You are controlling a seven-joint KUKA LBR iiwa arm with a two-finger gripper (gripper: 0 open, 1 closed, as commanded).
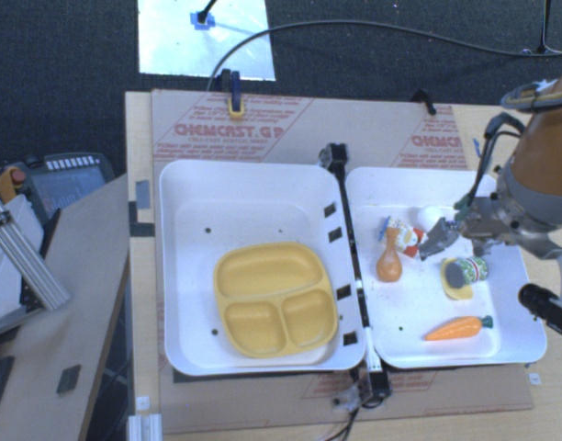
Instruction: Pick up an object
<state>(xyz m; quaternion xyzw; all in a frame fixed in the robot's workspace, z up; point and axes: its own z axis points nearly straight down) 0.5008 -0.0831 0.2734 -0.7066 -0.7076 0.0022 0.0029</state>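
1. In the right bin [515, 338], the arm comes in from the right edge, and its gripper [439, 240] hangs low over the upper middle of the bin floor.
2. The dark fingers [435, 244] point left and down toward a small cluster of toys, but from where I stand I cannot tell whether they are spread or pressed together.
3. Nothing I can make out sits between them.
4. Just left of the fingertips lies a small red, white and blue item [405, 235], too small to name.
5. Touching that item on its lower left is an orange pear-shaped toy [389, 259], its narrow neck pointing up the bin.
6. A round white piece [431, 216] rests just above the gripper, near the bin's back wall.
7. Below and right of the gripper lies a small can-like object [465, 272] with a green and white label, tipped on its side on a yellow patch.
8. Nearer the front wall, a toy carrot [458, 328] lies almost level, green top pointing right, well apart from the gripper.
9. The left bin [185, 246] holds a yellow divided plate [275, 296] with three compartments, sitting toward the front.
10. Both bins rest on a cardboard sheet [263, 129] printed with red lettering.
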